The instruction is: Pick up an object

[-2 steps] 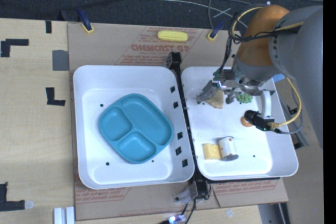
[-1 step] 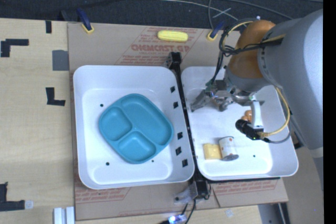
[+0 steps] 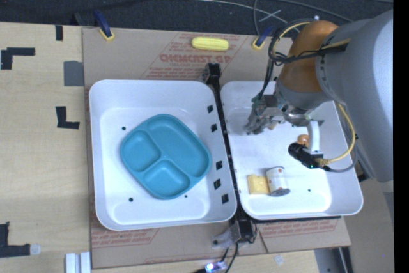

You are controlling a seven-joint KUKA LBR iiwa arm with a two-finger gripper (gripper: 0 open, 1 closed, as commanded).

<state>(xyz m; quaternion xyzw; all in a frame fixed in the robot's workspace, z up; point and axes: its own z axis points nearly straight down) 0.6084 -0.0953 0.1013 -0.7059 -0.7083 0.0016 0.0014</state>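
Looking down from the camera view, you have two white bins side by side on the counter (image 3: 45, 137). The left bin (image 3: 102, 156) holds a blue divided plate (image 3: 165, 155), lying flat near its middle. The right bin (image 3: 345, 198) holds the arm's working end and two small things near its front edge: a yellow block (image 3: 257, 185) and, touching it on the right, a small can (image 3: 277, 180) lying on its side, pale with a red band.

Your gripper (image 3: 259, 121) hangs low over the back left part of the right bin, well apart from the can and block. It is too blurred and too tangled with cables for you to tell how far the jaws are spread, and nothing shows between them.

A yellow banana-shaped toy (image 3: 209, 43) lies on the cardboard behind the bins, outside both.

For a pick, the can looks like your nearest fair target. I judge it light and stiff, with a smooth skin that could slip, and since it lies on its side it may roll when nudged. Take it across the round body, near the middle of its length. The block beside it may crowd one jaw, so you would do well to come in from the free right side. The plate seems too broad and flat to pinch except at its rim.
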